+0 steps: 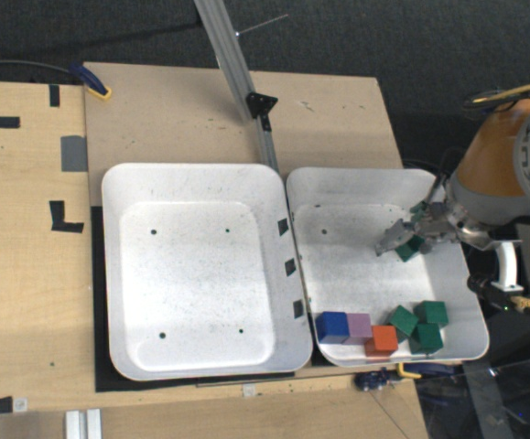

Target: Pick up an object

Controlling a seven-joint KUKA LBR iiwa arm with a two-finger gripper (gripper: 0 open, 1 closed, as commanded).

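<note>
We see the claw (402,241) over the right bin (356,190), seemingly clamped on a green block (410,250) at its tips. The hold looks shallow to us; a jolt could drop it among the blocks (383,327) below.

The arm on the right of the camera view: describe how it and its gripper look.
The grey KUKA arm enters from the right edge, with a broad orange band around its rounded body above the wrist. Below the band the casing turns pale grey and narrows to a small grey metal two-finger gripper over the right white bin. A white bracket-like part hangs beside the wrist. No markings are legible.
</note>
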